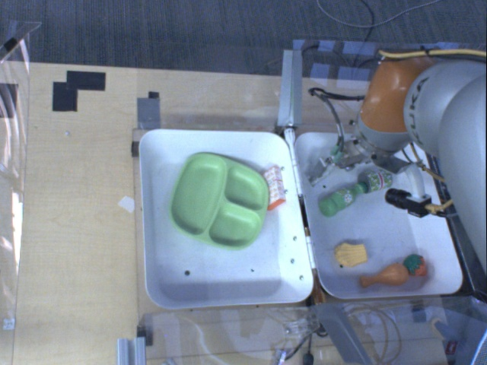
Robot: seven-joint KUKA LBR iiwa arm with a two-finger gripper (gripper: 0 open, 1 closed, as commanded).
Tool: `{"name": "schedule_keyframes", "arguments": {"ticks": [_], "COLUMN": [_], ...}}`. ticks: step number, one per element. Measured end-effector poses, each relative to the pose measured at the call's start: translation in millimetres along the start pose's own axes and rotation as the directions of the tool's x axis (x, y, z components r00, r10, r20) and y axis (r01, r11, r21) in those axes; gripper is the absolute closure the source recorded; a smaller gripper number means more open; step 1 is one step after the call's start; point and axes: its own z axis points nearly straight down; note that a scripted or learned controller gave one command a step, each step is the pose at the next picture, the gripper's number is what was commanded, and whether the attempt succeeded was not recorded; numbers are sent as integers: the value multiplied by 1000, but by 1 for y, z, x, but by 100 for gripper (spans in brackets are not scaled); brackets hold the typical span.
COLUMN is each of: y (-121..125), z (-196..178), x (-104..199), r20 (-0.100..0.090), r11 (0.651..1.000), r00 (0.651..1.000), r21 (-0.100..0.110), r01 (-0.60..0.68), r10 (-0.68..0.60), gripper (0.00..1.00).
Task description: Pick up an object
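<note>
1. You see the arm (426, 105) reaching in from the right, with its orange band above the far part of the right bin (449, 268).
2. The gripper (340, 157) hangs over the far left corner of that bin, near the wall that divides the two bins. It is small and partly blurred, so whether the jaws are wide or narrow I cannot tell, and I see nothing held between them.
3. The nearest thing to pick is the green bottle (351, 192), which lies on its side just below the gripper, tilted across the bin floor. It seems apart from the gripper, not touching it.
4. In the same bin lie a yellow piece (351, 254) near the front and an orange toy with a green end (393, 273) by the front right corner, both well apart from the gripper.
5. The left bin (163, 272) bears a green divided plate (219, 199) and a small red and white packet (275, 185) just beside its right edge.
6. I judge the step in hand to be the approach: the object is not yet grasped.
7. The next move calls for you to bring the gripper over the middle of the bottle, turn it across the bottle's length, go down and close, since a round body may roll away
</note>
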Motion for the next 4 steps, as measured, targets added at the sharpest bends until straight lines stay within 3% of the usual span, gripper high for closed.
{"name": "schedule_keyframes", "arguments": {"ticks": [1,2,3,4], "y": [-48,-92,-89,-93], "z": [-2,-3,-15,-3], "x": [-2,12,12,7], "r20": [1,1,2,0], "r11": [997,1000,1000,988], "r00": [997,1000,1000,988], "r21": [-1,-4,-10,-4], "r01": [73,8,9,155], "r10": [-73,-8,-9,-155], "gripper": [0,0,100,100]}}
